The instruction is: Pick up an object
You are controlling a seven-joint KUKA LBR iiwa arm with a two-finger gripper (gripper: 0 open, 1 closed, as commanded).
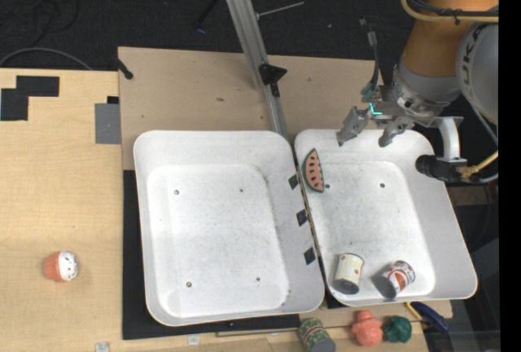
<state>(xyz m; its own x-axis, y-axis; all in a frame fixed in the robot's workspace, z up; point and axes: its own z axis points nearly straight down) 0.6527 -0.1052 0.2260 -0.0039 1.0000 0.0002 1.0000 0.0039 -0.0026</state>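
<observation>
The gripper (369, 131) hangs spread and holding nothing over the right bin's (440, 220) far edge. In that bin a watermelon slice (313, 171) leans at the left wall; a cup (349, 272) and can (395, 277) lie near the front edge.

Bench (203, 90) with two white bins (216, 228)

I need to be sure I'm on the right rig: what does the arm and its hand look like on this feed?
The arm is bulky, with a rounded orange band over a grey wrist section. Yellow and black cables loop over the top of it. The hand has two grey metal fingers, with a small teal light showing just above them. A white bracket with a black cylinder sticks out beside the wrist.
</observation>
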